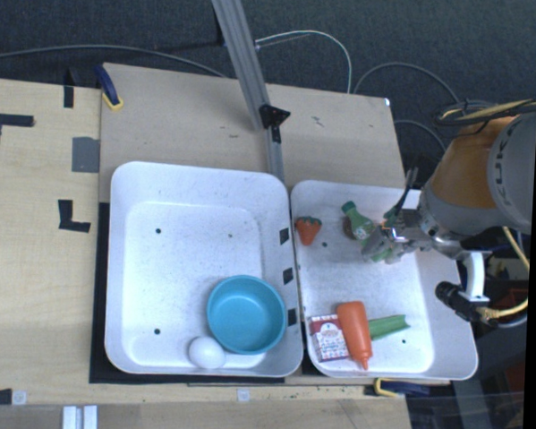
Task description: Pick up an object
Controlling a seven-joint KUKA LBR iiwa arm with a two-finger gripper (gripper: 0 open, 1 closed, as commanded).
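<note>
One small green thing (356, 220) lies just to the left of my pincer (385, 243) in the far part of the right bin (422, 347), and that is the piece I judge I am going for, since nothing else sits as close. It looks like a little toy vegetable, its long axis running slantwise from far-left to near-right, its near-right end close against my fingertips; whether we touch I cannot tell. My pincer is low over the bin floor, reaching in from the right, but the blur around it hides whether the jaws stand apart or together, and I see nothing plainly held. Further left rests a small strawberry (309, 229); the carrot (356, 331), a green pod (387, 327) and a red packet (328, 339) lie well apart at the near side.
</note>
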